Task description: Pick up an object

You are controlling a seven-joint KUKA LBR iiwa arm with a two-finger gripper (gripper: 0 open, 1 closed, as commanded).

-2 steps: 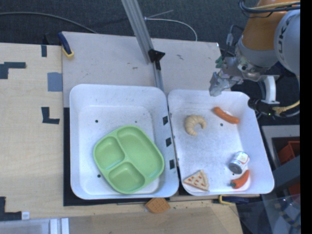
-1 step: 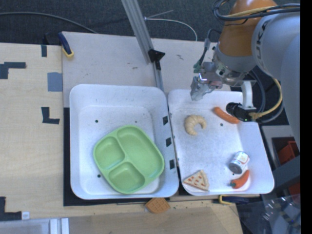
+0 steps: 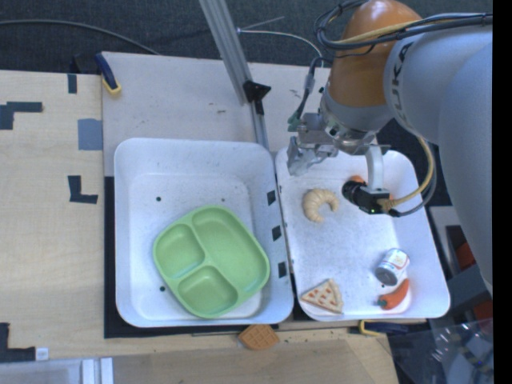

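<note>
My gripper hangs over the far left corner of the right bin, just above and left of a tan croissant. The croissant lies free on the bin floor, a short way from the gripper. A small silver can lies near the bin's right side, with an orange and red carrot-like toy just in front of it. A pizza slice toy rests at the near left corner of that bin. I see nothing carried by the gripper.
The left bin holds a green divided plate. A slanted metal post rises behind the bins, close to the gripper. A brown waffle-like piece lies on the bench in front of the bins.
</note>
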